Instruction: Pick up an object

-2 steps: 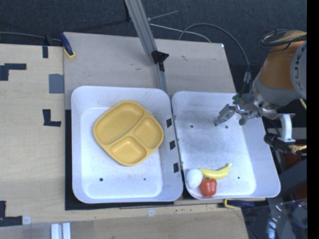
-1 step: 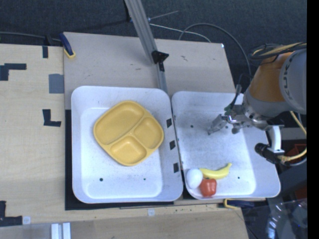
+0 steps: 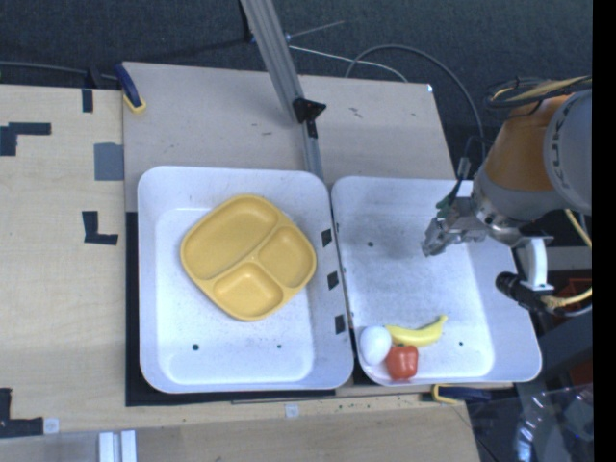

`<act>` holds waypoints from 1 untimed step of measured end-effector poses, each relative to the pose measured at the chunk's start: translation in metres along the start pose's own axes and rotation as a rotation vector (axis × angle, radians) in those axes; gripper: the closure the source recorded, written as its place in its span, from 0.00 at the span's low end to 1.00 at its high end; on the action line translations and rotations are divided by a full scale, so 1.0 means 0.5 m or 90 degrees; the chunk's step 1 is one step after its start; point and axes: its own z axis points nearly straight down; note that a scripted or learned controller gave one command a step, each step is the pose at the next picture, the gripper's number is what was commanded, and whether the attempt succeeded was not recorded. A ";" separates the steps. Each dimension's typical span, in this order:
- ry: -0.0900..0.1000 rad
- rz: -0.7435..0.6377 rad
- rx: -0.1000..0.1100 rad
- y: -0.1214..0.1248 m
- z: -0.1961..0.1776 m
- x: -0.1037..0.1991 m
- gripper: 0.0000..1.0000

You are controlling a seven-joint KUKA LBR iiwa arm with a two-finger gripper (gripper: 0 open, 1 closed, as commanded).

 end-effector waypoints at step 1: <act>-0.001 0.001 -0.003 0.003 -0.085 -0.005 1.00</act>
